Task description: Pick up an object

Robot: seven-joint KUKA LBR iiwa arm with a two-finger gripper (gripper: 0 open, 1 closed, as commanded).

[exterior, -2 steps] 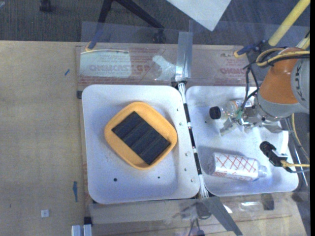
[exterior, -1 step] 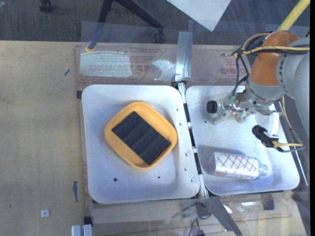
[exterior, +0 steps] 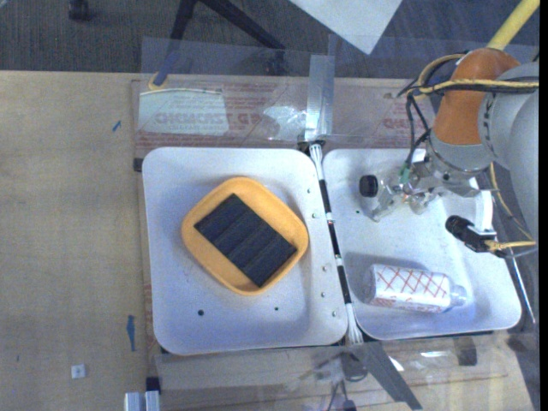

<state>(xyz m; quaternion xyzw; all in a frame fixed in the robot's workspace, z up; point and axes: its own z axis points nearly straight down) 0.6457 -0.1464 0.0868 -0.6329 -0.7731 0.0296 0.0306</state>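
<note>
Camera view, looking down at a slant, takes in two shallow white bins side by side on a wooden bench. At the middle of the left bin (exterior: 171, 315) lies a yellow-orange square dish (exterior: 208, 264) with rounded corners, turned diamond-wise, holding a dark ribbed rectangular slab (exterior: 246, 239).

Along the near edge of the right bin (exterior: 360, 311) lies a clear plastic bottle (exterior: 411, 287) on its side, cap end to the right, wrapped in a white label with a red lattice pattern (any wording on it is too small to read).

From the right the grey arm (exterior: 518, 114) with its orange band (exterior: 462, 101) reaches over the far part of the right bin. Its gripper (exterior: 374, 202) points left, low over the bin floor, well apart from the bottle. Whether its fingers stand wide or narrow I cannot tell; nothing shows between them. A small black round part sits at its upper side.

Behind the bins a strip of clear sheeting (exterior: 184, 110) carries faint reddish lettering, too blurred to read. An office chair base (exterior: 188, 7) stands on the dark carpet beyond.
</note>
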